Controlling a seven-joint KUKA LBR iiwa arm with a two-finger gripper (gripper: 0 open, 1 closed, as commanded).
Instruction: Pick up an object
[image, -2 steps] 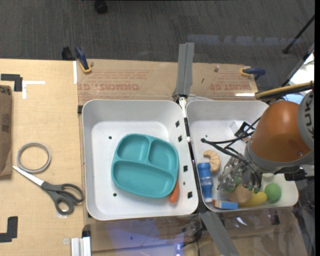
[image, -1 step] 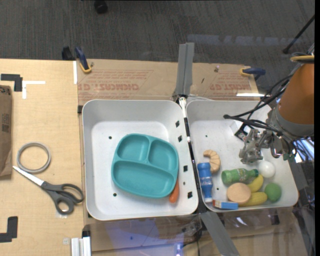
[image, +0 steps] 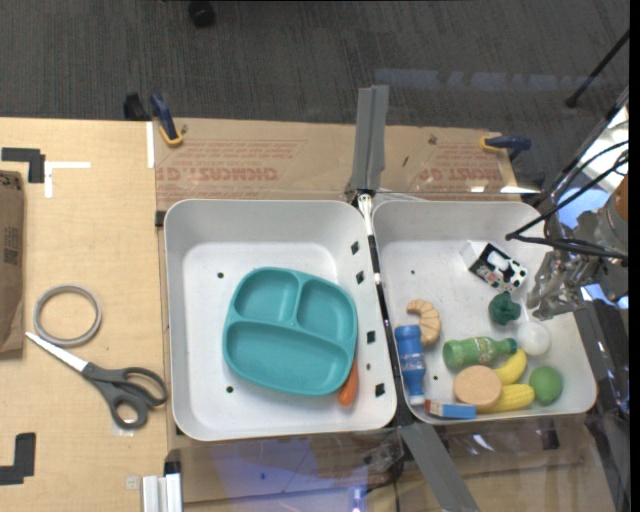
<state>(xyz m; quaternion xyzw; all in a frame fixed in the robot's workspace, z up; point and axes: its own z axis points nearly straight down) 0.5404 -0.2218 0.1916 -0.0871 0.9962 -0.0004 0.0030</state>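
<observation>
Hanging over the right edge of the right bin (image: 410, 225), the gripper (image: 555, 295) shows as pale metal, too blurred to tell its state; it seems to sit just above a small white ball (image: 535, 340) and beside a dark green lumpy toy (image: 505, 310).

Most of the objects crowd the bin's near right corner: a glossy green bottle (image: 480, 351) lying on its side, a yellow banana (image: 512, 366), a flat peach-coloured disc (image: 476, 386), a round green fruit (image: 545, 384) and what looks like a yellow corn cob (image: 515, 398). A blue cylinder (image: 409, 358) lies along the left wall, a ridged tan croissant (image: 427, 319) just right of it. A black-and-white block (image: 499, 268) sits towards the far side.

A smooth teal divided plate (image: 291, 332) lies in the middle of the left bin (image: 190, 230), an orange carrot (image: 348, 386) tucked at its near right corner.

On the bench's left side rest a tape roll (image: 67, 314) and grey-handled scissors (image: 105, 380).
</observation>
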